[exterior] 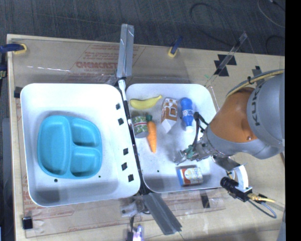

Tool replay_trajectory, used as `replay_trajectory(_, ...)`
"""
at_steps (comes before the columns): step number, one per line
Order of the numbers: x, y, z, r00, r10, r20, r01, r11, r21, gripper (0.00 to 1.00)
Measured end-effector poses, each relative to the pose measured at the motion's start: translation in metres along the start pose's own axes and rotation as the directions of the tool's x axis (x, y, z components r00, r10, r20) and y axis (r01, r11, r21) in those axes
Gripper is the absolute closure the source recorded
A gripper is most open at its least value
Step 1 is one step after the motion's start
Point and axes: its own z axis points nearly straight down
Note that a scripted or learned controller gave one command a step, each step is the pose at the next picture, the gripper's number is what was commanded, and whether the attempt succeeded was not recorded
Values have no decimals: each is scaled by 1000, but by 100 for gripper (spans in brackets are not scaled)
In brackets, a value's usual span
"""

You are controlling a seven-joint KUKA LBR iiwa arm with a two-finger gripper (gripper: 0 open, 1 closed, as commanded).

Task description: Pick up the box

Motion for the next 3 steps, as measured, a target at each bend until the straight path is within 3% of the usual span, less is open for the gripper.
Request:
replay_trajectory(1, 0, 0, 0, 1000, 0, 0, 0, 1000, 0, 0)
replay_trajectory(2, -1, -2, 9, 984, 177, 0, -177, 984, 0, 0)
replay_trajectory(3, 12, 9, 10, 985, 170, 1, -170, 985, 0, 0)
